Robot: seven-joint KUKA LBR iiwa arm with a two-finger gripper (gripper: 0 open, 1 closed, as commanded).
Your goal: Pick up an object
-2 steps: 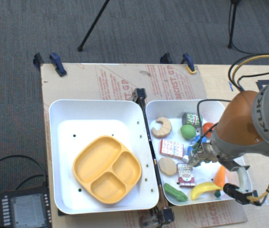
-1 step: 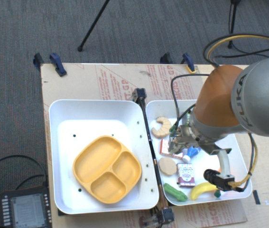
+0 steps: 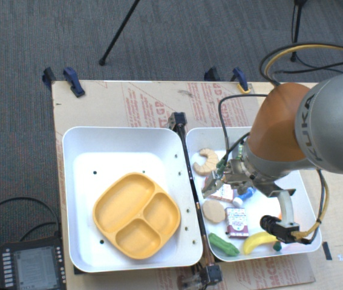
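Reaching in from the right, my arm hangs over the right bin, its grey and orange bulk covering much of that bin's upper half. The left bin lies well apart from my work and holds a yellow divided plate. My hand sits low at the right bin's left side, and I cannot tell how wide it stands, since the wrist hides it from above. The things I could take lie mostly below and to the left of it: a pale croissant just above-left, a small white carton touching or just under the hand, a round biscuit further down. I judge the carton nearest, so a short drop suits best. Farther down lie a pink box, a green pepper and a banana, its long axis running left to right.
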